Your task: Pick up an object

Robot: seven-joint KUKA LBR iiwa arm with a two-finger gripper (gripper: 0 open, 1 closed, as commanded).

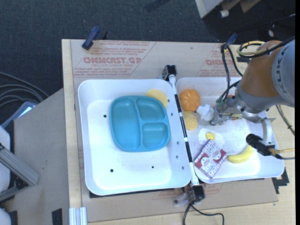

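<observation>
Camera view looks down on two white bins side by side; the left bin [93, 172] has a blue divided plate [139, 123] sitting toward its upper middle, with bare white floor open below it and along its left wall. A pale yellow item [158, 96] peeks out just beyond the plate's upper right corner, close to the divider between the bins. The right bin [253, 172] is crowded: an orange [190, 99] by the divider near the top edge, a yellowish round piece [190, 121] just below it, a crumpled white thing [204, 111] beside those, a fried-egg toy [209, 136], a red-and-white packet [209, 158] near the bottom rim, and a banana [241, 155] to its right. The gripper [216, 118] is low in the bin's middle, just beside the crumpled white thing; I cannot tell how it is set. The arm covers the bin's upper right.
</observation>
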